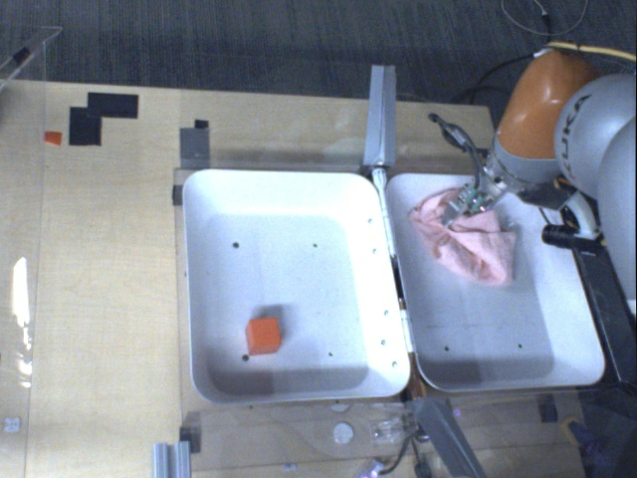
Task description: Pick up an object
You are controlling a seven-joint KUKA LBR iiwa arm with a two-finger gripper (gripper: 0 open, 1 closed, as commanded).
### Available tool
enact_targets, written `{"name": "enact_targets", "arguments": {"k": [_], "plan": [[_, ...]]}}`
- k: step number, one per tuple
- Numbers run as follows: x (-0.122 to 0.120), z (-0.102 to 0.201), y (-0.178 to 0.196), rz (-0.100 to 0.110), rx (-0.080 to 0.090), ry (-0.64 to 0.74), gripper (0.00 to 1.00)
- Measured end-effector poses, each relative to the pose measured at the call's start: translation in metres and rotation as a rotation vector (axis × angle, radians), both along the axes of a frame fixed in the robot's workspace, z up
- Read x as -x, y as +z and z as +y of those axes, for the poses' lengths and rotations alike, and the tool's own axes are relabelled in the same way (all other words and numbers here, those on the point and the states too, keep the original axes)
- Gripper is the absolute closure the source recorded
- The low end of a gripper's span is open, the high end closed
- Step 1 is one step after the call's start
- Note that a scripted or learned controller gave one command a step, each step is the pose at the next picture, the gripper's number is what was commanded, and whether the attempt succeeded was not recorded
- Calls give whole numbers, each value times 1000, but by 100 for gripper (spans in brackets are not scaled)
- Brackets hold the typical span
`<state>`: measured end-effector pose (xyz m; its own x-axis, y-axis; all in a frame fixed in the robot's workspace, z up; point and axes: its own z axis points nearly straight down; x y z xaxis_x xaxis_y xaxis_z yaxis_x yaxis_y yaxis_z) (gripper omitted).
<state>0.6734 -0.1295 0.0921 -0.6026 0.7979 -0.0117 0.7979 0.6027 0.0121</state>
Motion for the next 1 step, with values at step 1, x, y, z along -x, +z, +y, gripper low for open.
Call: {"name": "enact_targets", "arguments": {"k": [1], "plan": [[3,7,-1,24,-14,5,0]]}}
